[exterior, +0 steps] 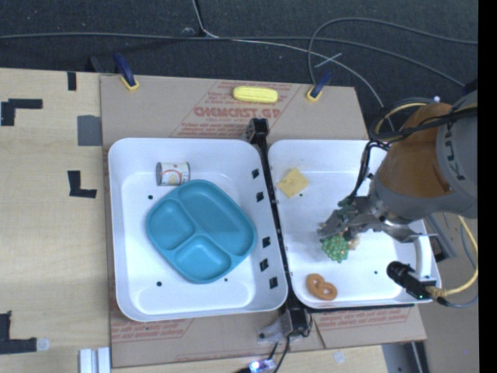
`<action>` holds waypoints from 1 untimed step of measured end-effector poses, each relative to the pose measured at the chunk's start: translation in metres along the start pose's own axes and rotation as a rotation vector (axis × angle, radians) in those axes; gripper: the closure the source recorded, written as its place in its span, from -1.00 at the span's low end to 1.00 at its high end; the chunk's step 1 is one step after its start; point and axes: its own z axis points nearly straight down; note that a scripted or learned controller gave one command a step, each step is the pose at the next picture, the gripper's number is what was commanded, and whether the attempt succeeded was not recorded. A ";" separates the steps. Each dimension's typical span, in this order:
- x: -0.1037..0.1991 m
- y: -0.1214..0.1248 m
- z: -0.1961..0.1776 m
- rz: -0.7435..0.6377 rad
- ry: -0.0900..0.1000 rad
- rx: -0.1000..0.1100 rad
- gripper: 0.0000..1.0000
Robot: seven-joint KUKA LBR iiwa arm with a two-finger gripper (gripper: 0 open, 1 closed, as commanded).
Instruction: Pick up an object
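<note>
- Dark carpet with black cables (256,41) runs across the far side of the scene; nearer lies a wooden bench (46,208) covered by a sheet of cardboard (210,111), held by two blue-and-yellow clamps (126,74).
- Two shallow white bins sit side by side on the cardboard: the left bin (128,286) and the right bin (311,150).
- Arm: the grey arm with its orange band (419,162) reaches in from the right over the right bin.
- Gripper (340,228): positioned low inside the right bin, directly at a green broccoli-like toy (335,248). The toy sits at the fingertips, on the near side of the gripper. Whether the fingers are spread or closed on the toy cannot be determined from this angle.
- Beyond the gripper and to its left, a pale yellow cheese-like wedge (293,183) lies on the bin floor, apart from the gripper.
- Nearer than the gripper and slightly left, a brown pretzel-shaped piece (320,287) lies close to the bin's front wall.
- Well to the left of the gripper, in the left bin, a blue divided tray (200,230) rests flat, with a small can (172,173) lying on its side just beyond it.
- Far beyond the gripper, on the cardboard outside both bins, lies a yellow corn-like item (255,94).
</note>
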 end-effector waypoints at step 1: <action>0.007 -0.003 -0.045 0.000 0.000 0.000 1.00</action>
